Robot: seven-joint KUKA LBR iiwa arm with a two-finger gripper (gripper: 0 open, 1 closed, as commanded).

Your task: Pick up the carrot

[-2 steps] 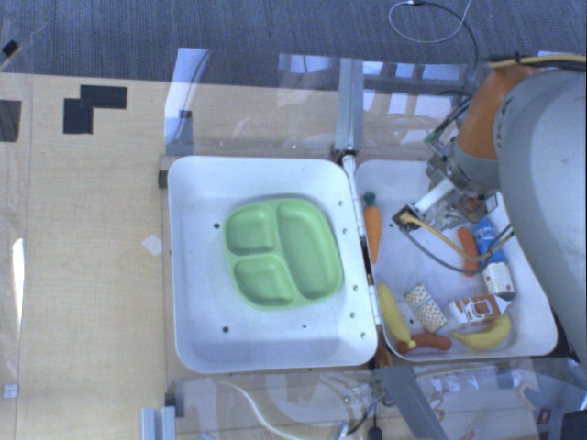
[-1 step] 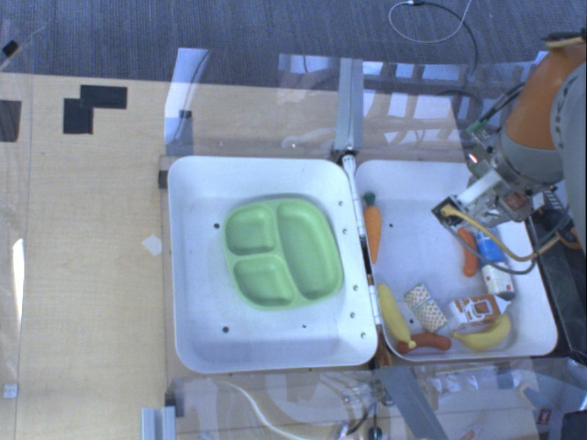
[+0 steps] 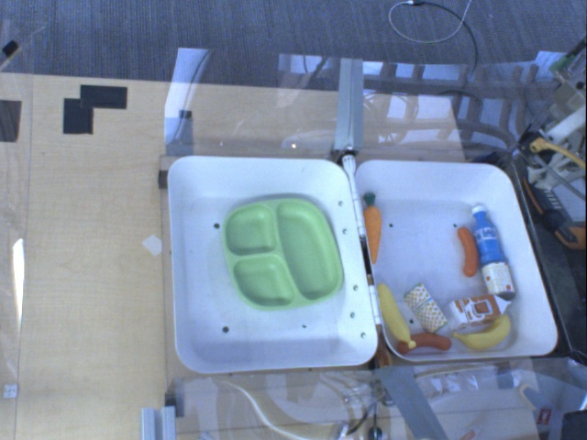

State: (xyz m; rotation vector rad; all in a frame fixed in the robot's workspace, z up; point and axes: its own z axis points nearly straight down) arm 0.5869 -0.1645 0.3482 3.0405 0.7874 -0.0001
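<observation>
While you look down on the bench [image 3: 83,273] from the one camera, you see two white bins side by side, their inner walls touching along a shared seam. You cannot tell from this view how far open the end effector is, or whether it has hold of anything, so places below are given between the things themselves.

The carrot [image 3: 371,230] lies in the right bin [image 3: 431,177], flat on the floor and just beside the bin's left wall, close along the seam. Its green top points to the far end of the bin and its orange tip points toward the near end. Nothing touches it. A banana [image 3: 393,314] lies near its tip, a little farther toward the near wall, also close to the seam.

Well apart from the carrot, toward the bin's right wall, you have a blue bottle [image 3: 489,246] lying down, with an orange-red sausage [image 3: 469,251] just beside it on the seam side. At the near right corner a small carton [image 3: 472,311] sits against a second banana [image 3: 484,335]. Between the two bananas rest a small patterned packet [image 3: 425,306] and a red sausage [image 3: 429,342] along the near wall.

The left bin [image 3: 183,273] holds a green plate [image 3: 282,253] with three compartments, lying flat near the middle and apart from every wall. Beyond the bench, a thin cable [image 3: 431,16] loops on the grey floor.
</observation>
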